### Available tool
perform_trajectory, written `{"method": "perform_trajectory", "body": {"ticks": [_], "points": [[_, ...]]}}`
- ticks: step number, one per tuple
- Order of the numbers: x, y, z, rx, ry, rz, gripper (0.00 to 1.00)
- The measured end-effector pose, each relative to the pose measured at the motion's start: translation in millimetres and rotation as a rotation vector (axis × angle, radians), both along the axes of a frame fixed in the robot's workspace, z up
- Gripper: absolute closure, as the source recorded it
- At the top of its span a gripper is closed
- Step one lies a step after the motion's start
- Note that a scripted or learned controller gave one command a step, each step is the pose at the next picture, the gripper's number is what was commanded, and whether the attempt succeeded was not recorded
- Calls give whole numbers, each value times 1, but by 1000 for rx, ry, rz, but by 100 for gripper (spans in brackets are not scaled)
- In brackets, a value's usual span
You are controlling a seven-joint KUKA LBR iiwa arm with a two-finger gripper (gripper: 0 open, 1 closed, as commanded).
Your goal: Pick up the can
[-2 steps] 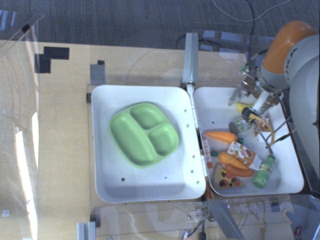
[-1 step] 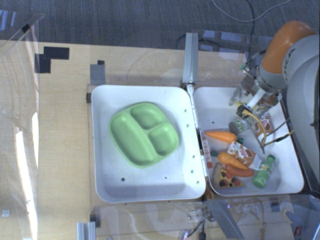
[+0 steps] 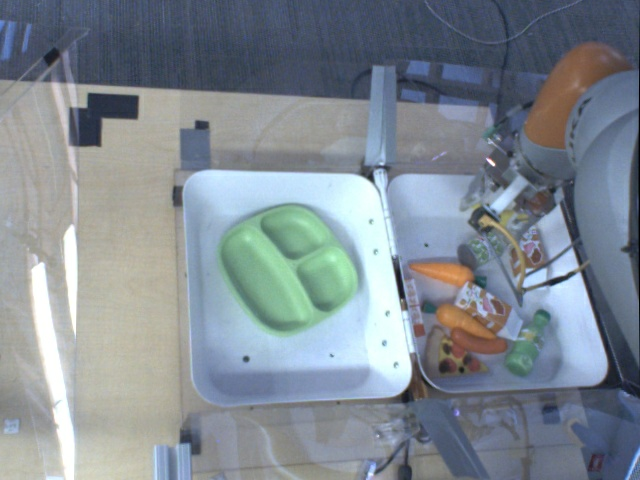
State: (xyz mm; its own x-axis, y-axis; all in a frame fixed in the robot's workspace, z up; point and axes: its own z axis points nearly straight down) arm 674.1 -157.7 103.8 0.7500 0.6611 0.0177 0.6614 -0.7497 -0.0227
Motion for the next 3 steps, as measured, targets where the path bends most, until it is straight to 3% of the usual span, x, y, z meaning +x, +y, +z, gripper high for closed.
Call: {"method": "perform_trajectory", "body": {"ticks": [1,2,3], "points": [[-23,-4,17,-23,-13,-4,0],[-13,15,-16,-26,0,-133,0],[-11,13,22,-27,-1,-392,0]]}}
